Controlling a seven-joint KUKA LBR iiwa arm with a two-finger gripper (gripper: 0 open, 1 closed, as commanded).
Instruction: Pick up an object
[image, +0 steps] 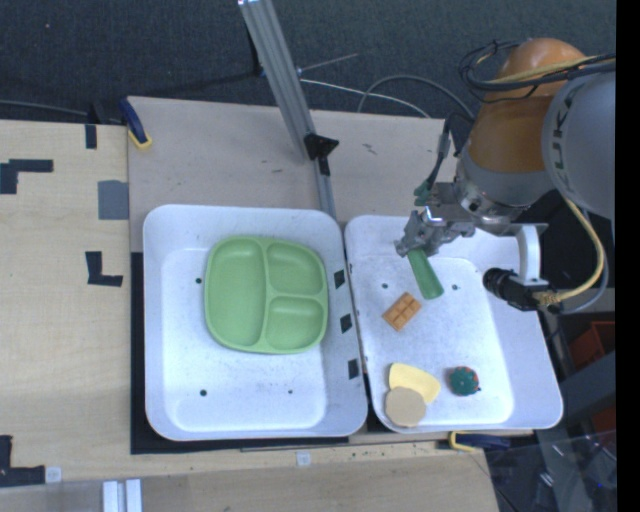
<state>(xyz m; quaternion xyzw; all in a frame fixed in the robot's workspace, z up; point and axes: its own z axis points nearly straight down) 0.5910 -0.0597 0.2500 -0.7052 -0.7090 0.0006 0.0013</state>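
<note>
Grey and orange, the arm (540, 110) comes in from the right, and we see its gripper (418, 243) low over the far part of the right bin (520, 400). We cannot tell from this slanted view how the gripper is set. The left bin (170, 400) lies to the gripper's left and holds a green divided plate (267, 295), well apart from the gripper. A green stick (424, 274) lies in the right bin, its upper end right at the gripper's tip and its length running toward us and slightly right; whether the two touch we cannot make out. Just past the stick's lower end, nearer us and a little left of the gripper, sits a small orange waffle piece (401, 311). Farther toward us, at the bin's near edge, a yellow wedge (416, 379) rests against a tan round disc (405, 405). Right of these sits a small dark green and red ball (462, 380).
</note>
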